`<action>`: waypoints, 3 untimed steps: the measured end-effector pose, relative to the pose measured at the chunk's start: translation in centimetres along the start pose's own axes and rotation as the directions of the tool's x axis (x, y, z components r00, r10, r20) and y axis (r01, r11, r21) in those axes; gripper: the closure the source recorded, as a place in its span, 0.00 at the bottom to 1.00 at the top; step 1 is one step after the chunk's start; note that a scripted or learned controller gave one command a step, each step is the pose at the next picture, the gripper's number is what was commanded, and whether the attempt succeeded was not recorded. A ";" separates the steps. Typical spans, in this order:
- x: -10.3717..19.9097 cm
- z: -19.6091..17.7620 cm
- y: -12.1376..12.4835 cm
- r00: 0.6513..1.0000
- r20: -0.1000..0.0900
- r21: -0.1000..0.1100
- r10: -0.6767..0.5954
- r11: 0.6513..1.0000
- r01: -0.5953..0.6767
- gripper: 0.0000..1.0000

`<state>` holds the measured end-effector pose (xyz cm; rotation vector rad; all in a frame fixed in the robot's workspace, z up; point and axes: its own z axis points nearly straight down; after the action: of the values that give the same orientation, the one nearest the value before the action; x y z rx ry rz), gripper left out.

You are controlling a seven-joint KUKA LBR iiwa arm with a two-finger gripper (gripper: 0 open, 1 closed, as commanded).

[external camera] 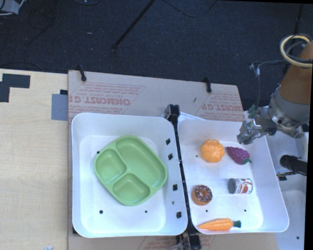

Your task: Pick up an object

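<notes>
The right bin (267,211) holds an orange pumpkin-like toy (212,151), a purple bunch of grapes (238,155), a small can lying on its side (240,186), a chocolate doughnut (201,195) and a carrot (218,224). My gripper (246,133) hangs over the bin's far right corner, just above and slightly right of the grapes. Nothing shows between its fingers. I cannot make out whether they are open or shut.
The left bin (84,207) holds a green divided plate (130,170). A black divider (176,170) runs between the two bins. The grey arm with its orange band (297,82) comes in from the upper right. Cardboard (126,97) lies behind the bins.
</notes>
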<state>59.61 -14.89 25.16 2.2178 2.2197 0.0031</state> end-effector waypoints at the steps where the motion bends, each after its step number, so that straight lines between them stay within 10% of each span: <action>1: -0.1 -3.7 0.1 1.000 -0.001 0.002 0.000 1.000 0.000 1.00; 3: 10.4 0.2 -2.7 1.000 -0.004 0.010 -0.003 1.000 0.003 1.00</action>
<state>56.90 -4.46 24.93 2.2209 2.2301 -0.0037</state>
